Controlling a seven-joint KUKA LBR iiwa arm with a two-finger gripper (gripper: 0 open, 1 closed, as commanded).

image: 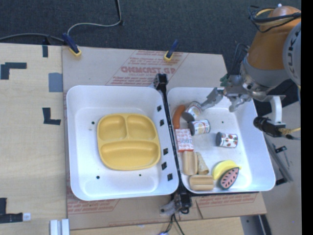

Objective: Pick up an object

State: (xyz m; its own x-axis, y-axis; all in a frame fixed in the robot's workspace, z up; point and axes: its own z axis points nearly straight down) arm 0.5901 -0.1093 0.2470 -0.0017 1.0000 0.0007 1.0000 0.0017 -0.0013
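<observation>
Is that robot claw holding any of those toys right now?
No. The gripper hangs open above the right bin, nothing between its fingers.

Just below the hand [225, 100], two small cans [200, 127] lie tipped beside an orange sausage [178, 115]. Farther off lie a third can [227, 140], a red-white packet [184, 140], bread rolls [194, 163], and a watermelon slice [229, 177].

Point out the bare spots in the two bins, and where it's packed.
Left bin: bare floor rings the yellow divided plate, widest along the near edge. Right bin: a bare strip by the right wall, past the small can and watermelon slice. Crowded: its left side, from the cans down to the bread rolls by the divider.
</observation>
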